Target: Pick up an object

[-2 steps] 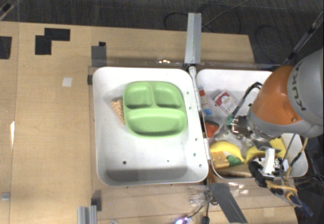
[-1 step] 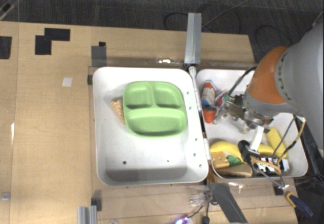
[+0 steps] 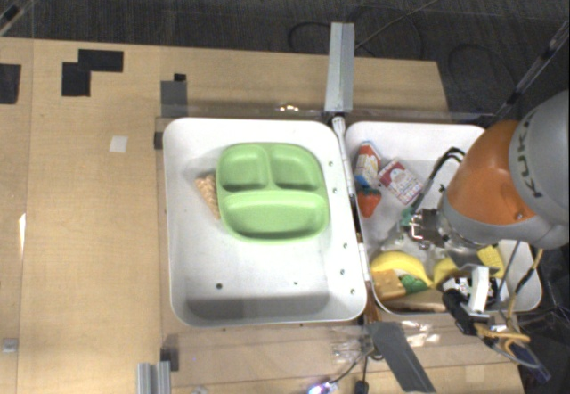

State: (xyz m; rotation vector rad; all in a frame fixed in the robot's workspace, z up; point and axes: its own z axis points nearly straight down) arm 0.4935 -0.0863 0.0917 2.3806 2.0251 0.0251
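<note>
The right bin point(image 3: 463, 135) holds several small things. A red-and-white bottle point(image 3: 366, 165) lies by its left wall, with a red-and-white packet point(image 3: 398, 180) beside it and a small red piece point(image 3: 368, 202) just below. Yellow toy food point(image 3: 401, 267) lies at the bin's front, and another yellow piece point(image 3: 490, 256) shows to its right. My gripper point(image 3: 420, 225) hangs low over the middle of this bin, under the grey and orange wrist, just above the yellow food. The wrist hides what is under it.
A green divided plate point(image 3: 270, 190) sits in the left bin point(image 3: 258, 294), with a tan grainy item point(image 3: 207, 193) poking out at its left edge. A metal post point(image 3: 339, 67) stands behind the wall between the bins. Cables trail at the front right.
</note>
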